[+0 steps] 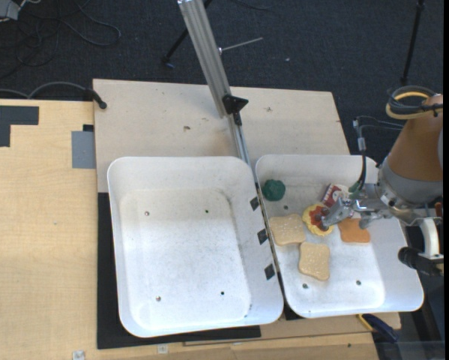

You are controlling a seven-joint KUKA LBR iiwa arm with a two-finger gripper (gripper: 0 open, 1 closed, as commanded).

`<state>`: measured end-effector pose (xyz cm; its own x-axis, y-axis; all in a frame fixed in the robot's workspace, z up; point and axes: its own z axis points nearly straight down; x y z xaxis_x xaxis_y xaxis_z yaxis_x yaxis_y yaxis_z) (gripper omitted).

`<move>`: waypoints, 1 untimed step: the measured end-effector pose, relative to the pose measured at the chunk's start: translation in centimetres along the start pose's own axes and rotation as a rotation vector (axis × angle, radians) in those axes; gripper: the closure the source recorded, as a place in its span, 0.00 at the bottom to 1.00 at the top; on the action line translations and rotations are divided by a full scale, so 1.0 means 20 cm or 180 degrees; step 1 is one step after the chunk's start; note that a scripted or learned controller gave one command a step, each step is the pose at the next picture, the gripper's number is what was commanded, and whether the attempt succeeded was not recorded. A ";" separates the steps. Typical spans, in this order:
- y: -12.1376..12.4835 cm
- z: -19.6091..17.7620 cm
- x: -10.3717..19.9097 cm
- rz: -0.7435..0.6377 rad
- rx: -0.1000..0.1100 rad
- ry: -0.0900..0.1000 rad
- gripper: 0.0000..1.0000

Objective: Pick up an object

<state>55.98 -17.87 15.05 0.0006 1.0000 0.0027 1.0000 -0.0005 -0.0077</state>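
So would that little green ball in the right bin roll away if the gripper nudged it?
Probably. The green ball looks round, so a sideways push would likely send it rolling. It lies by the bin's left wall, which may stop it. It looks small, so probably light.

No text, label, brand or number can be read anywhere. The red-and-white packet (331, 195) in the right bin (374, 295) carries print, but it is too small and blurred to make out. The black marks (259, 236) along the wall between the bins are plain shapes, not letters.
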 end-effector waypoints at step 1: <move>0.00 0.26 0.01 0.0000 -0.0009 -0.0004 0.00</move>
<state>55.92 -17.75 9.75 0.0005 1.0000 0.0014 1.0000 -0.0005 -0.0049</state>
